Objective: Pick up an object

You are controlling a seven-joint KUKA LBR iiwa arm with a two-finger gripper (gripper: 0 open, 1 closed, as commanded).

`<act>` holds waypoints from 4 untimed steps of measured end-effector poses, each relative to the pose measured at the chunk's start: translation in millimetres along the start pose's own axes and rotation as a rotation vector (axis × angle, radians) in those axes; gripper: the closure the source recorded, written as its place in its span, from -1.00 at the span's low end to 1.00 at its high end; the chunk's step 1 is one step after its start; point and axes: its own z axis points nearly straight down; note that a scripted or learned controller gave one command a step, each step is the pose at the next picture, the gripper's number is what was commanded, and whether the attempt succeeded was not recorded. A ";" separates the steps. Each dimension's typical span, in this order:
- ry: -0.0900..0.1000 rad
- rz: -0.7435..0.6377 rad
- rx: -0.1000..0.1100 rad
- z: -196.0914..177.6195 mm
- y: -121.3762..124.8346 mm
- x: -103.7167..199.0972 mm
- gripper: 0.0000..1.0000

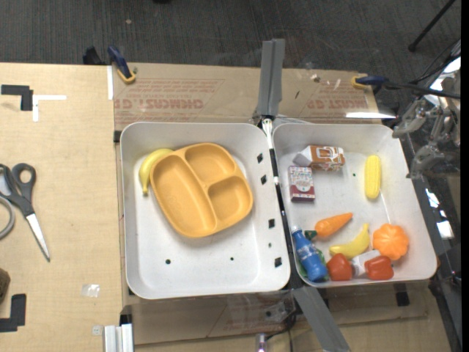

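The right bin (pixel 410 196) holds several toy foods. A yellow corn cob (pixel 373 176) lies near its right wall. A brown box (pixel 326 157) and a red packet (pixel 301 182) sit at the back left. At the front are a carrot (pixel 333 224), a small banana (pixel 352 242), an orange fruit (pixel 390 241), a tomato (pixel 339 268), a red pepper (pixel 379 268) and a blue bottle (pixel 309 255). My gripper (pixel 429 134) hangs at the view's right edge, just outside the bin's back right corner and apart from every object.
The left bin (pixel 146 270) carries an orange divided plate (pixel 201 189) with a yellow banana (pixel 150 167) tucked under its left rim. Scissors (pixel 26 204) lie on the wooden bench at far left. Blue clamps (pixel 121 64) pin cardboard behind the bins.
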 end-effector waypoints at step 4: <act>0.002 0.341 0.001 177.8 126.4 114.3 -1.00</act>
